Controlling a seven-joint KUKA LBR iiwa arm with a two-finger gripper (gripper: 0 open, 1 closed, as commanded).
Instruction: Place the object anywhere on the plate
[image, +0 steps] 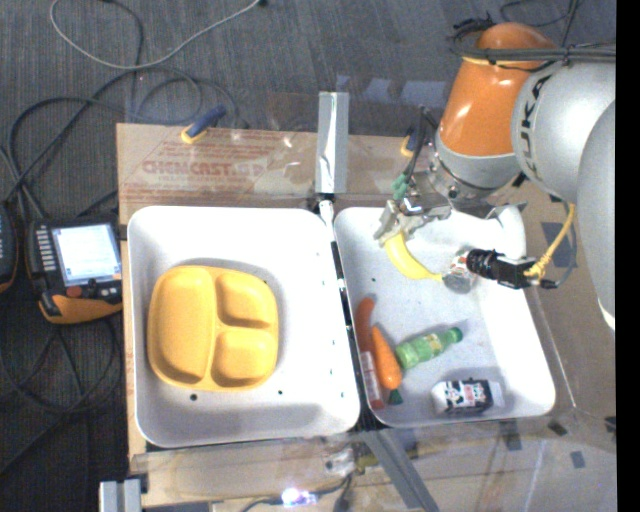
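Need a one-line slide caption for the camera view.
KUKA arm's tool over a banana in the right bin; yellow divided plate waits in the left bin.

Two shallow white bins are counted on the bench — a left bin (150, 400) and a right bin (530, 350). One yellow plate (212, 325), divided into three compartments, is seen in the left bin. In the right bin five loose items are counted: one banana (408, 258), one carrot (385, 358), one red stick-like item (364, 318) whose kind cannot be told, one green bottle (428, 347), and one small black-and-white carton (462, 396). One arm (560, 110) with one gripper (400, 222) is counted — and one handheld screen (78, 255) beside the bench.
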